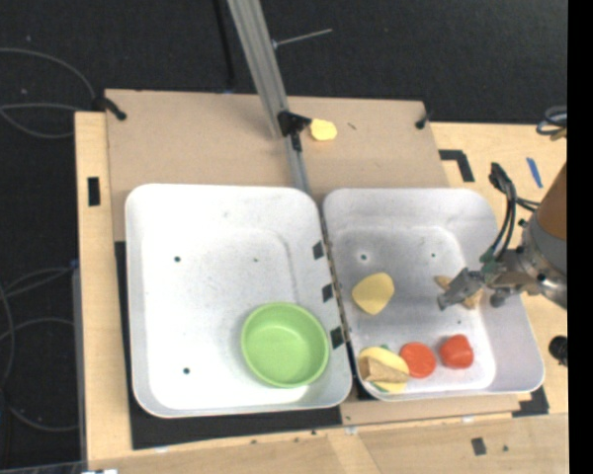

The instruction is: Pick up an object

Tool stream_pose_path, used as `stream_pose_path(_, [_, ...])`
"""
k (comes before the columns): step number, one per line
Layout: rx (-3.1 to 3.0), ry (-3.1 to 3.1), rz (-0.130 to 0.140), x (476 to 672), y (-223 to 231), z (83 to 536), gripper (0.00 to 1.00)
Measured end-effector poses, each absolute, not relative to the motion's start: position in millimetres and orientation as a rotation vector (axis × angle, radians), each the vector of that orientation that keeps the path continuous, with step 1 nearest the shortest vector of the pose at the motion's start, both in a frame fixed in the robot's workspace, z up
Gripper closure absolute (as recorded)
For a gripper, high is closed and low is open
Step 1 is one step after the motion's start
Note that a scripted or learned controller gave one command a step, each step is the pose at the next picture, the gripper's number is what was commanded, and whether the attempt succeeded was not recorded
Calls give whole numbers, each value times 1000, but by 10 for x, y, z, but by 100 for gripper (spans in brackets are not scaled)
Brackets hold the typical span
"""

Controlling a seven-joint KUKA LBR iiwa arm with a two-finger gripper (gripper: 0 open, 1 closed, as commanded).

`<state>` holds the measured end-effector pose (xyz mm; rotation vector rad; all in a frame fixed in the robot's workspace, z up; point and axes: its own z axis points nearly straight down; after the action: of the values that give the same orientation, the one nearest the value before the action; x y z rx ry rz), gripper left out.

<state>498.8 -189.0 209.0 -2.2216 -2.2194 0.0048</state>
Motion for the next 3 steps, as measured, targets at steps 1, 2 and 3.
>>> stream_pose_path(1, [-2220,-2218,7,4971,-1901,1455,0])
stream_pose_path(2, [-2226,-2221,2,4974,-1918,999,0])
stream_pose_path(3, [-2231,-2219,-5,4988,-1917,1118,100])
